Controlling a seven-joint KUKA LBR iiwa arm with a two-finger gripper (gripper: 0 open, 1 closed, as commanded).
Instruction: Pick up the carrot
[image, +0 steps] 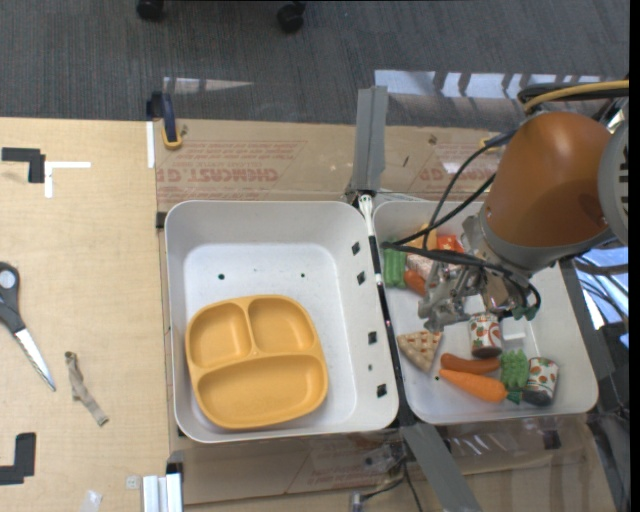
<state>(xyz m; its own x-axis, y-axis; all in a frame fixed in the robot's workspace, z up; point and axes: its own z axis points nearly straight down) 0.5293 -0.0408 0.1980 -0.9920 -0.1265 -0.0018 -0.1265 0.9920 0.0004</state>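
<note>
Grey carpet runs along the top of the frame above a bench carrying two white bins. At lower centre-left, the left bin (200, 240) holds a yellow divided plate (257, 360). At right, the gripper (455, 300) hangs over the cluttered right bin (420, 390); whether it is open cannot be told. Below it, at lower right, lies the carrot (478, 384), touching a sausage (470, 363). A clean pick probably means closing across the carrot's width, clear of the sausage.

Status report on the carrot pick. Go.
Gripper low over right bin, nothing seen held. Carrot lying near bin's front edge, green top to the right. Sausage and waffle wedge crowd beside it.
</note>
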